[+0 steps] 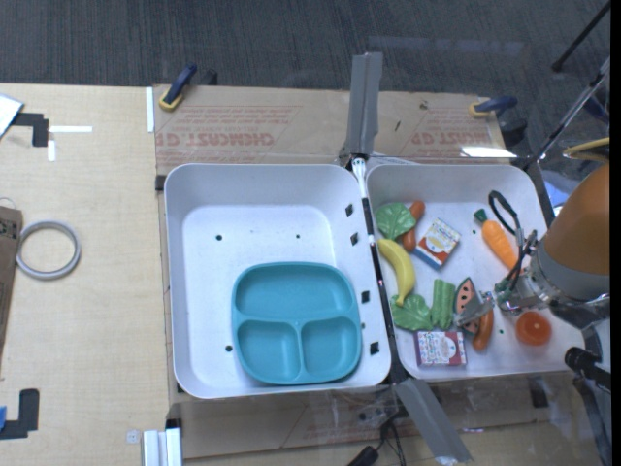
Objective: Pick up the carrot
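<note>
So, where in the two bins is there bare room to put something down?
The left bin has bare floor behind the blue tray and along its left side. The right bin is crowded: banana, carrot, boxes and gripper. Only a strip along its back wall, behind the carrot, is free.
</note>
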